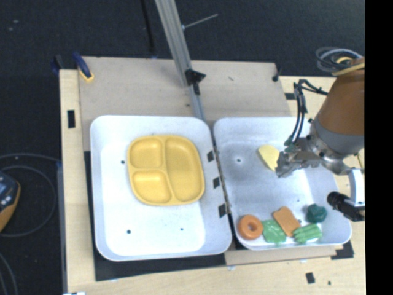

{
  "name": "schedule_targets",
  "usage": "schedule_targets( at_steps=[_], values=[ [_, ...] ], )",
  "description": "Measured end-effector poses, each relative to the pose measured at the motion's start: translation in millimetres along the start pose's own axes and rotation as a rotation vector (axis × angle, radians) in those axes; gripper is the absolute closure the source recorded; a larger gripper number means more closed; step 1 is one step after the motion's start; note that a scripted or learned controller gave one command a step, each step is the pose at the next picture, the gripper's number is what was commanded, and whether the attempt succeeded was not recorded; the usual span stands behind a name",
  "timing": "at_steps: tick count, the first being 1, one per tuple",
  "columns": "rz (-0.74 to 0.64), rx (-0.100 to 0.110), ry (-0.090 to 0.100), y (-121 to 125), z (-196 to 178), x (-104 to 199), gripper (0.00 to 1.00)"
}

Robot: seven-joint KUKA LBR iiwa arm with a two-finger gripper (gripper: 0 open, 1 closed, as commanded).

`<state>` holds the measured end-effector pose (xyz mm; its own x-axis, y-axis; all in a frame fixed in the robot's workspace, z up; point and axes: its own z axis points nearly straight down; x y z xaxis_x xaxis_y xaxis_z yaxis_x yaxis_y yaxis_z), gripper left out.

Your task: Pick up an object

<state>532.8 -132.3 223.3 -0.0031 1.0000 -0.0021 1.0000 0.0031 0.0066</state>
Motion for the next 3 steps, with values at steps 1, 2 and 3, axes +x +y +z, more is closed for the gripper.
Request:
schedule_targets(
  at_steps=[1,2,3],
  values=[
    [0.000,0.004,0.001,1,-16,-1,1.00],
    [-0.004,0.006,0.003,5,-8,53,1.00],
    [-0.004,0.006,0.003,7,-2,101,1.00]
  ],
)
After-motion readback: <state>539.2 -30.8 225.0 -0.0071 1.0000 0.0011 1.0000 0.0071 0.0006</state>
